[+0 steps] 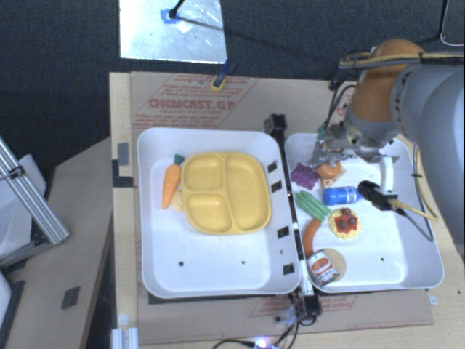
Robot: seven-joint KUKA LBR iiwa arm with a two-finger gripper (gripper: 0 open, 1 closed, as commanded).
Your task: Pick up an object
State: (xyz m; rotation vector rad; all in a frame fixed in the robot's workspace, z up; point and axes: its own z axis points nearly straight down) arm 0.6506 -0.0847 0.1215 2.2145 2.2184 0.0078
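Reaching in from the right, the arm had its gripper (328, 153) down over the back-left part of the right bin (429, 264), right above a small orange toy (331, 171). Honestly, from this angle I couldn't tell whether it was spread apart or clamped on anything. The orange toy lay touching a purple toy food piece (304, 174) on its left. In front of those were a blue bottle (340, 195) on its side, a green veggie (312, 205), a reddish sausage (311, 236) near the left wall, a little plate of toy spaghetti (344, 223) and a can (324, 267) near the front edge. The left bin (156, 217) had a yellow plate (221, 193) with 3 compartments and a toy carrot (170, 184) just beside it. The 2 bins sat side by side.
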